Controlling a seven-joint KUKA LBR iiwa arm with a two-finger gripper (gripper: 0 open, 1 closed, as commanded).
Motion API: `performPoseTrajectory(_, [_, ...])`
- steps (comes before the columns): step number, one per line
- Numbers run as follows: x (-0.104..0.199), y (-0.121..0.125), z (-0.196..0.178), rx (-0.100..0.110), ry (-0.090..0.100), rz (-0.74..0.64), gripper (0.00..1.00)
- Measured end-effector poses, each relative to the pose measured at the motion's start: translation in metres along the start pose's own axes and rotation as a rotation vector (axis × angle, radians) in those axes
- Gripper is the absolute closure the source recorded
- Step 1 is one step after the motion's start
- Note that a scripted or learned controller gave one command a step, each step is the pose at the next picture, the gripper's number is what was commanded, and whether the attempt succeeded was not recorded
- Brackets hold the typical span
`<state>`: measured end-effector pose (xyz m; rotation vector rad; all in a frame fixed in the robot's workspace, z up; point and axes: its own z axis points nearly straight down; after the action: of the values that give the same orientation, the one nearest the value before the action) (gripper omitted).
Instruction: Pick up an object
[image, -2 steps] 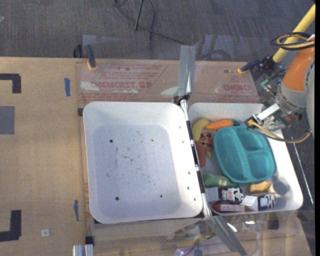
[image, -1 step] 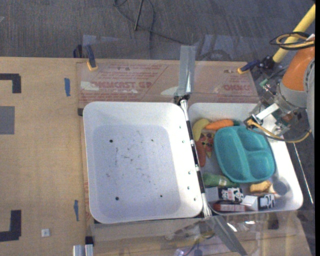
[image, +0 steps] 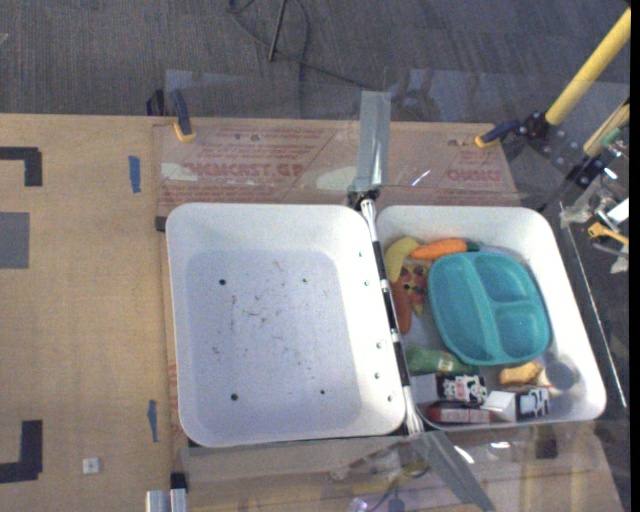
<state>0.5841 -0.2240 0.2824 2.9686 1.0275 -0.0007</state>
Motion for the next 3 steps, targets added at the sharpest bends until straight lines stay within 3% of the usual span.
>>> performPoseTrajectory(1, [0.081,-0.085,0.088,0.005,-0.002,0.235,0.00])
performPoseTrajectory(2, [0.021,-0.091,0.186,-0.003,0.006,0.213,0.00])
performPoseTrajectory(3, [0.023,-0.092,0.174,0.000,0.008,0.209,1.00])
